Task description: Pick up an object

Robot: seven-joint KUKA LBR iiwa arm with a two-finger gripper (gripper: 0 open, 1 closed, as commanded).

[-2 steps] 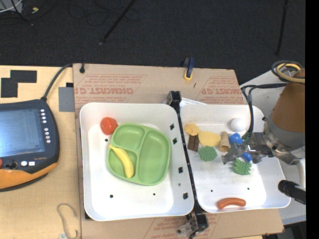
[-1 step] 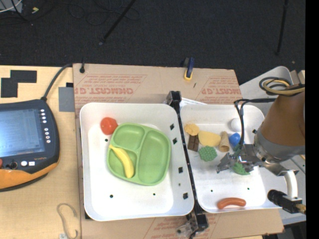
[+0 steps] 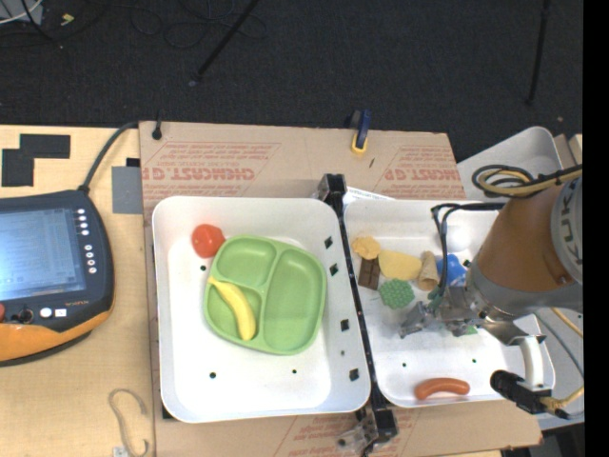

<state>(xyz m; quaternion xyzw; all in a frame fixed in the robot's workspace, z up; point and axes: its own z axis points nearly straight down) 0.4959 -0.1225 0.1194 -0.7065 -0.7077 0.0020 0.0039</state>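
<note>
Two shallow white bins are seen side by side on the desk (image 3: 57, 146), which is partly covered by printed cardboard (image 3: 285, 160). The left bin (image 3: 181, 369) fills the middle of the frame and holds a green divided plate (image 3: 276, 298) near its centre; a yellow banana (image 3: 235, 308) lies in the plate's left compartment, and a red-orange ball-like object (image 3: 206, 240) rests just beyond the plate's upper left edge, close to it or touching. The right bin (image 3: 400, 212) is occupied by a cluster of small things toward its left half: a yellow-brown lump (image 3: 366, 248) at the top, a dark brown block (image 3: 369, 272) just below it, a pale yellow piece (image 3: 402, 265) beside these, a green knobbly object (image 3: 397, 294) under that, and a blue object (image 3: 453, 270) at the cluster's right, partly hidden by the arm (image 3: 528, 246). An orange sausage-shaped object (image 3: 442, 387) lies apart from the rest near the bin's lower edge. The arm is brought in from the right of the frame, and the jaws (image 3: 433, 320) are lowered into the right bin just below the green knobbly object; they appear as a dark grey mass, and how far they are parted, or whether anything is held, cannot be told. A handheld control pendant (image 3: 48, 265) with a screen is placed at the left edge of the frame, and a blue and yellow clamp (image 3: 361, 131) sits at the cardboard's upper edge.
</note>
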